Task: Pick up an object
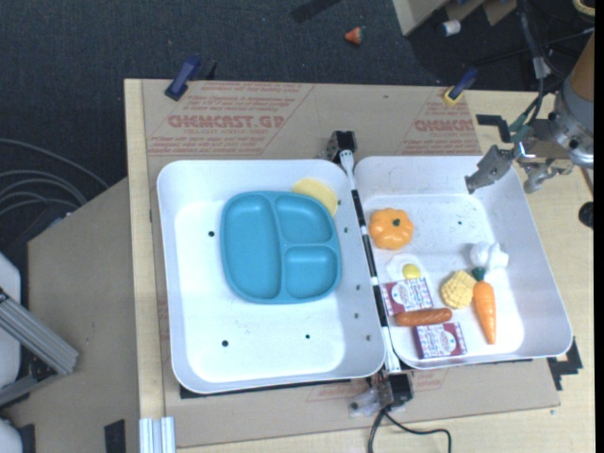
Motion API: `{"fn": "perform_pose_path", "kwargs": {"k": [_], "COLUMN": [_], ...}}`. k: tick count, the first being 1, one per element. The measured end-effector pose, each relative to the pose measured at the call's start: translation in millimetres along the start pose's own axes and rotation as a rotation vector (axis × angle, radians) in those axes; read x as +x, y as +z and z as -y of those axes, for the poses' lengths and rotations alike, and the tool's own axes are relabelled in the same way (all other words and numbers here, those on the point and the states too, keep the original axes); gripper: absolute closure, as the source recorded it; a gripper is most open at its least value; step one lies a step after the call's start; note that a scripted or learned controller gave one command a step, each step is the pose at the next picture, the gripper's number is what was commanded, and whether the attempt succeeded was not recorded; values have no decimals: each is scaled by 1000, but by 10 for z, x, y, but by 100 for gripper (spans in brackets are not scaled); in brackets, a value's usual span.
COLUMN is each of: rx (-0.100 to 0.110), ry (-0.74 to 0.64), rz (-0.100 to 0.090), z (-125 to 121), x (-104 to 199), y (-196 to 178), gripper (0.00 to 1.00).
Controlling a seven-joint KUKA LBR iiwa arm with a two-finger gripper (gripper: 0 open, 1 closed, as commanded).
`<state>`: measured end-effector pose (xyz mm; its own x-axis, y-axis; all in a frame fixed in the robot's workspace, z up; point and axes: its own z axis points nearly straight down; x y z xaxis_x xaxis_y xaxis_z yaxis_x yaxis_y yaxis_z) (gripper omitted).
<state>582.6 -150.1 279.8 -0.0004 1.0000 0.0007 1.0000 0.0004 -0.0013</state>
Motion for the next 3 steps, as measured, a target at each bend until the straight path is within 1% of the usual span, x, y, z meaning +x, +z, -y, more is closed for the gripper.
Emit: {"fn": "perform_pose_path", "kwargs": {"k": [1, 2, 3], "rx": [3, -3, 1], "ry": [1, 0, 0], "rz": [-1, 1, -1], "z": [-27, -619, -294], "x": [-229, -79, 382], "y": [1885, 1947, 1952], "gripper": [0, 0, 0]}}
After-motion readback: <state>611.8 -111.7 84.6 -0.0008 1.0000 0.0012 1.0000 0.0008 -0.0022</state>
